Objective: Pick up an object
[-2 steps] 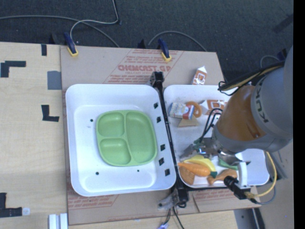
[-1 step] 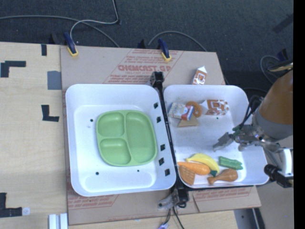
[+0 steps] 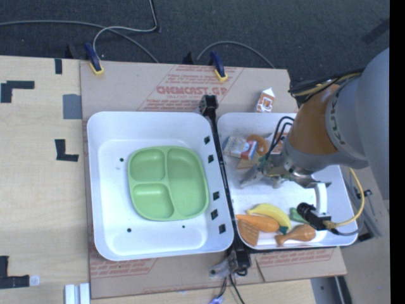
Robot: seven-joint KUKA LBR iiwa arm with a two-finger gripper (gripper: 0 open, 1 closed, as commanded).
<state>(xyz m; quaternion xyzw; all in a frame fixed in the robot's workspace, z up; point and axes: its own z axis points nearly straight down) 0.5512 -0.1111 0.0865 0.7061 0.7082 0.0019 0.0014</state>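
Dark carpet fills the top of the frame, with cables trailing across it; below lies a cardboard sheet point(image 3: 190, 90) clipped to a wooden bench point(image 3: 38, 170). Two white bins sit side by side on the cardboard. At centre left, the left bin point(image 3: 101, 138) holds a green divided plate point(image 3: 168, 183), lying flat.

At centre right, the right bin point(image 3: 345, 201) holds the clutter. Along its lower edge lie a banana point(image 3: 271, 211), a carrot point(image 3: 256, 222), a slice of bread point(image 3: 248, 234) and a drumstick point(image 3: 296, 235), packed close and partly touching. Near its upper edge sits a crumpled packet point(image 3: 242, 147), with an orange ring-shaped piece point(image 3: 258, 144) just beside it. A small carton point(image 3: 266, 101) stands on the cardboard just above the right bin.

The arm point(image 3: 329, 128) reaches in from the right, its orange band over the bin's upper right. The gripper point(image 3: 256, 173) is low in the middle of the bin, metal fingers pointing toward the frame's left; whether they are spread or closed I cannot tell, and nothing shows between them.

By my reading, this is the descent or reach stage, with no grasp yet made. The packet lies just above the gripper in the frame and looks the likeliest target; the banana is near, lower right. The next move calls for centring over one item and closing squarely, since crumpled wrapping may slip.
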